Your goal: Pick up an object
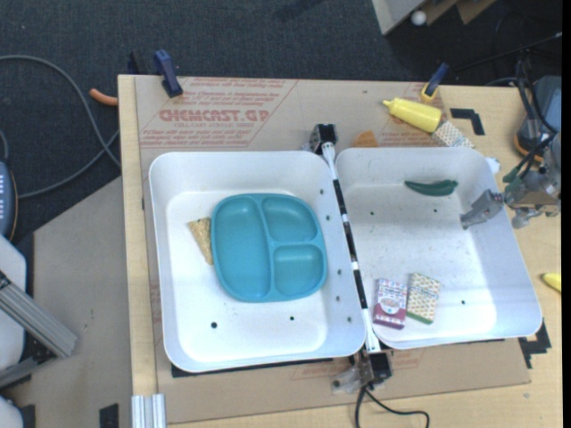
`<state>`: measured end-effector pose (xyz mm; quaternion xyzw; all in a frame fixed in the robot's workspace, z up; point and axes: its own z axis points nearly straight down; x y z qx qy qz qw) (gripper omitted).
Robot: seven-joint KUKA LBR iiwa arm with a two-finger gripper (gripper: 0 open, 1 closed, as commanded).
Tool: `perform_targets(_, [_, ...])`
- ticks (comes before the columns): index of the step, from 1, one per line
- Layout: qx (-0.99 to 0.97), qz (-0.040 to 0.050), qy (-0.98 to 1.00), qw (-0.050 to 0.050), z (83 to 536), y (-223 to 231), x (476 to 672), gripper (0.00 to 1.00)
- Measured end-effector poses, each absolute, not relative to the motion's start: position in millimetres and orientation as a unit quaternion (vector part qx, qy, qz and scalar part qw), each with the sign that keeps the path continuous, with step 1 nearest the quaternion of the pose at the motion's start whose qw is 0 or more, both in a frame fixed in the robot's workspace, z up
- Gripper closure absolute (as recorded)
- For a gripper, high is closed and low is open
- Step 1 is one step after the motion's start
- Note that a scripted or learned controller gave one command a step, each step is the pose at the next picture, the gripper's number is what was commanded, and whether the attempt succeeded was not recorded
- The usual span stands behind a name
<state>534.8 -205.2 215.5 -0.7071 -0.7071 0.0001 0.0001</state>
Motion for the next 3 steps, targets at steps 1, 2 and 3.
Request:
perform_targets(1, [-0.707, -0.0006, -0.708, 0.0, 178, -172, 612.6, 0.0])
perform_targets(2, [-0.707, 0.0006, -0.708, 0.002, 86, -166, 615.1, 0.0])
perform_targets(3, [-0.707, 0.0018, -0.707, 0.003, 84, -124, 665.3, 0.0])
